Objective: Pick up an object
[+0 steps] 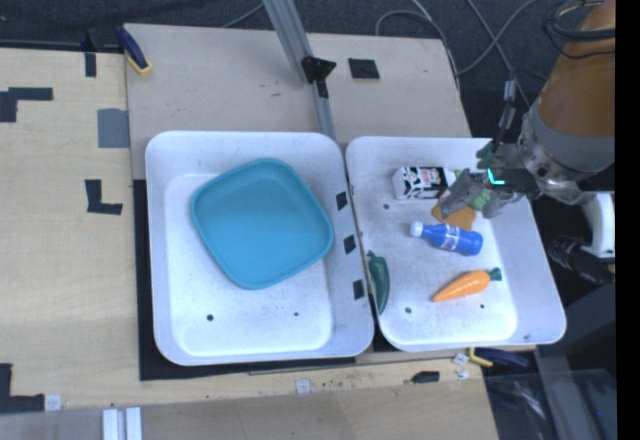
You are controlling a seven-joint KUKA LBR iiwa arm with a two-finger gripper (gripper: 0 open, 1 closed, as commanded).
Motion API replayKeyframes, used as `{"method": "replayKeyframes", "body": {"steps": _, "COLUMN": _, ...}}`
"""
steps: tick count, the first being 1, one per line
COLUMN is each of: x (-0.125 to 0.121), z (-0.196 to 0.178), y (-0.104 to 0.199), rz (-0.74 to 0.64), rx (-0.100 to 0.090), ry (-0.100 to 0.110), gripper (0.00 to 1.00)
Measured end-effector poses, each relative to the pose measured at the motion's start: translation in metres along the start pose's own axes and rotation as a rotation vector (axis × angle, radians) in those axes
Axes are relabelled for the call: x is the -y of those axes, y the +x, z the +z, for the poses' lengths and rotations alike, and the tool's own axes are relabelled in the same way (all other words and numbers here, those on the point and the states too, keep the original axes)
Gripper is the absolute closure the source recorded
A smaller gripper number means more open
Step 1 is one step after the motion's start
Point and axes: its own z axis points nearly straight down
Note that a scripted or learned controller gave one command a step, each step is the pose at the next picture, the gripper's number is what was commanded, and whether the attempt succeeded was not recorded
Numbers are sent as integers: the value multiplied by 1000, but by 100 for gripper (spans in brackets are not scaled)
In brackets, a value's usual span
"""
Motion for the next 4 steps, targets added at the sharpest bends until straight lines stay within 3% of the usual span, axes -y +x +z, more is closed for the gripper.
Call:
{"method": "replayKeyframes", "body": {"steps": 1, "x": 0, "z": 0, "y": 0, "rz": 0, "rx": 0, "ry": 0, "gripper": 0}}
{"method": "replayKeyframes", "body": {"steps": 3, "x": -3, "z": 87, "y": -2, "rz": 0, "rx": -1, "ry": 4, "gripper": 0}}
{"method": "replayKeyframes", "body": {"steps": 4, "x": 0, "z": 149, "y": 2, "rz": 0, "rx": -1, "ry": 6, "gripper": 0}}
